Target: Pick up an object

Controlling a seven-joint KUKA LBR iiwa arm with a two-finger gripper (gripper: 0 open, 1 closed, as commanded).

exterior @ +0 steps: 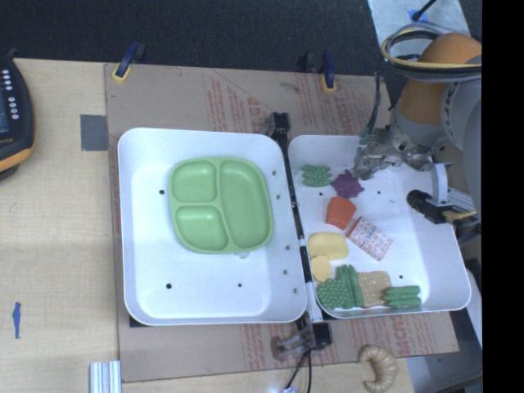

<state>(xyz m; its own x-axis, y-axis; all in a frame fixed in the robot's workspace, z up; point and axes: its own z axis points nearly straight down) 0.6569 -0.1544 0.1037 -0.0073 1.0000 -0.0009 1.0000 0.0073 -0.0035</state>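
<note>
You have the arm (434, 80) entering from 3 o'clock, wrist bent down over the far corner of the right bin (446, 289), with the gripper (370, 160) low near the bin's 12 o'clock wall. You cannot tell from this angle whether it is open or closed; nothing is visibly between its tips.

Risk, judged from the layout: the toy food is crowded. The nearest candidates are the purple grape cluster (347, 185) just at 7 o'clock of the gripper and the green leafy piece (315, 174) at 9 o'clock. A descent here may land between them or on bare floor and come up with nothing. The red pepper (340, 212) and the wrapped candy packet (370, 238) lie further toward 6 o'clock. The left bin (147, 293) holds a green divided plate (221, 204), well apart.
</note>
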